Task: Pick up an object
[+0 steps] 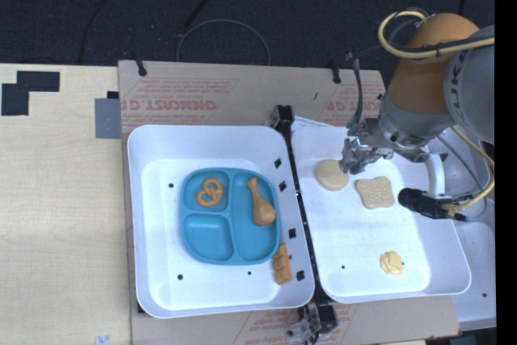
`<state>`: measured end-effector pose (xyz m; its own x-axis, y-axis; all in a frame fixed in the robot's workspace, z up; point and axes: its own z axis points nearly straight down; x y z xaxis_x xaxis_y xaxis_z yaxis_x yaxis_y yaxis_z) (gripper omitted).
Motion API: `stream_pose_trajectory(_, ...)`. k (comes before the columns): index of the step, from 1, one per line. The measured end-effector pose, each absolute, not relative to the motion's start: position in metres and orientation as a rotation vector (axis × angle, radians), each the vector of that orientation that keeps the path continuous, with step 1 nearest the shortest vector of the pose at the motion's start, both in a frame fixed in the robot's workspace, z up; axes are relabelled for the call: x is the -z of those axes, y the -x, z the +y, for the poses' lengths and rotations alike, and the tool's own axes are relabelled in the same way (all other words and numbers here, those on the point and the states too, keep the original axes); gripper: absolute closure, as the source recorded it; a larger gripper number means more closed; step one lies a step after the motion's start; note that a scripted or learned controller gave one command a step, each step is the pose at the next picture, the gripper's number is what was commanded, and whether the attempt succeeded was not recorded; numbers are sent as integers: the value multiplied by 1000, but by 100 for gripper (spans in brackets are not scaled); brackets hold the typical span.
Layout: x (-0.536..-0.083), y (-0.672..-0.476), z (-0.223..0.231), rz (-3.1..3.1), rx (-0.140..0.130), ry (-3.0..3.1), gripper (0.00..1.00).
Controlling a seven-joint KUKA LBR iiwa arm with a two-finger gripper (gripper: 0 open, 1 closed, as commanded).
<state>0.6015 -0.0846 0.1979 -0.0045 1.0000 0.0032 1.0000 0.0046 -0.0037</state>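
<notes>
My gripper [353, 160] hangs low over the far part of the right bin [363, 287], just right of a round pale cookie [330, 174]. A square tan cracker [376, 192] lies just right of and below the fingertips. A small yellow lump [392, 262] rests near the bin's front right. I see nothing held between the fingers.
The left bin [153, 254] holds a blue divided plate [214, 242] with a pretzel [210, 191] and a chicken drumstick [261, 204] on it. A tan piece of food [281, 264] lies beside the plate near the divider between the bins.
</notes>
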Motion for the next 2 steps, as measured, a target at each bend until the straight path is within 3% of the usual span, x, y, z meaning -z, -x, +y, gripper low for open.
stream_pose_trajectory(2,-228,-590,22,-2225,1,2214,100)
